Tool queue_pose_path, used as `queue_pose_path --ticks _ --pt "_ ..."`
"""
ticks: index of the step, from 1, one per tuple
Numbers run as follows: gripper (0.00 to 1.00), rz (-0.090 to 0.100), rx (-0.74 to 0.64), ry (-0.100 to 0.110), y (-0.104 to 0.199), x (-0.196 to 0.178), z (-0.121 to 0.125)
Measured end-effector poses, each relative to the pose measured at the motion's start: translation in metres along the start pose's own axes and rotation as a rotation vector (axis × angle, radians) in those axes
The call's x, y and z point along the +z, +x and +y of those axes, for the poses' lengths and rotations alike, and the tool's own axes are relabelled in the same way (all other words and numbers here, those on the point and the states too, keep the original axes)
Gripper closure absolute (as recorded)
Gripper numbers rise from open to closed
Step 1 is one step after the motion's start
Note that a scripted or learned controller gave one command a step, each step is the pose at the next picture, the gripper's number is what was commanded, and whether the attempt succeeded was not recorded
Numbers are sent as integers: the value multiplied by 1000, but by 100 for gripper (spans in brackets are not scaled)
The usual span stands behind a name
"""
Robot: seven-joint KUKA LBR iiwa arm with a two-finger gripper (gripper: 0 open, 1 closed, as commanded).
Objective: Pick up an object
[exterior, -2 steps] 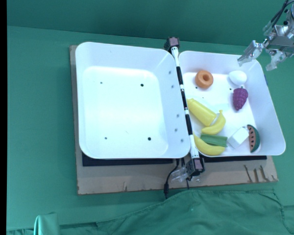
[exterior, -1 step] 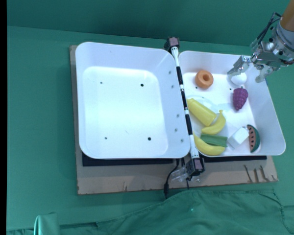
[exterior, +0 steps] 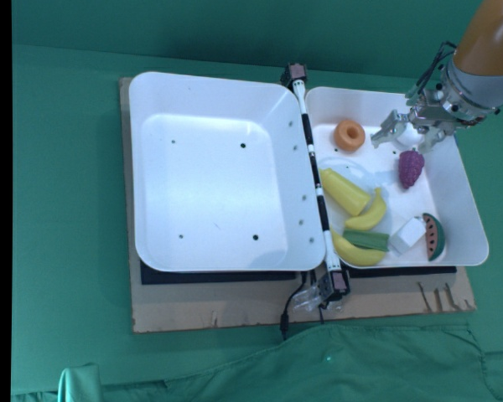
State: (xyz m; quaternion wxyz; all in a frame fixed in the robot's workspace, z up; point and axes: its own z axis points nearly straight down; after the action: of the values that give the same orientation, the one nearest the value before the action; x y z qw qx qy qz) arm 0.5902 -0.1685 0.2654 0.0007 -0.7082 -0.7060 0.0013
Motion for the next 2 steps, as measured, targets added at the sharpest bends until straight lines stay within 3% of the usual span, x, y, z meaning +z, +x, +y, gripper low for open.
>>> queue_pose_path --ticks 1,2 --pt "0 0 1 0 -2 60 4" --pt "0 -2 -1 -12 -3 81 7"
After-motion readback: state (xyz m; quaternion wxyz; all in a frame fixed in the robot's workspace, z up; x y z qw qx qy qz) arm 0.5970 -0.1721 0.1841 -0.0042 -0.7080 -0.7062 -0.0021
